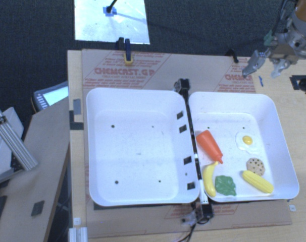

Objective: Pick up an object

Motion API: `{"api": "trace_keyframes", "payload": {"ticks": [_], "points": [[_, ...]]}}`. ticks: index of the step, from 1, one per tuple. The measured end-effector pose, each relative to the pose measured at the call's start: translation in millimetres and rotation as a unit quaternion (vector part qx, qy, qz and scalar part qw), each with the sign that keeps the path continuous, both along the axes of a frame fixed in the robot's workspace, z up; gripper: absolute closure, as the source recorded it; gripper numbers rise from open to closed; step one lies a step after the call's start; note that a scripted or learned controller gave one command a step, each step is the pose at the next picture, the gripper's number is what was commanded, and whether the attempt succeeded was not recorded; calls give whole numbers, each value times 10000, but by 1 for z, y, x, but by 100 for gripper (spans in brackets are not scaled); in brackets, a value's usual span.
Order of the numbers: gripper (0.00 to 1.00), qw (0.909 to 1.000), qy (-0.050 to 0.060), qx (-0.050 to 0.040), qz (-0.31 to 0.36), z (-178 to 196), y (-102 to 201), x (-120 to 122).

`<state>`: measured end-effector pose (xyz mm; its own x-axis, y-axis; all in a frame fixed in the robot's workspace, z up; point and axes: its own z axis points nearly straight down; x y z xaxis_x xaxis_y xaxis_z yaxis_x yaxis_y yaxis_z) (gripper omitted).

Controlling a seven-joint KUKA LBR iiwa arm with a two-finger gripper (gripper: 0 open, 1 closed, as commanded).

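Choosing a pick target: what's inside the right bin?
The right bin holds a carrot, fried egg, cookie, corn cob, banana and green leaf. Whatever is under them is covered.

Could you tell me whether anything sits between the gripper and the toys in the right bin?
Nothing visible does. The gripper hangs open above the bench beyond the right bin's far rim. The carrot, fried egg, cookie, corn, banana and green leaf lie uncovered below.

Bright, even overhead light, soft shadows, slightly grainy focus
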<state>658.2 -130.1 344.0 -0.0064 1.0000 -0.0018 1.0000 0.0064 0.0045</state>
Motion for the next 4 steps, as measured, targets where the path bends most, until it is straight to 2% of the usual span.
{"api": "trace_keyframes", "payload": {"ticks": [1,4], "points": [[100,10000,-13,-8,16,13,-1,-1],[100,9999,-68,-33,96,48,0,1]]}}
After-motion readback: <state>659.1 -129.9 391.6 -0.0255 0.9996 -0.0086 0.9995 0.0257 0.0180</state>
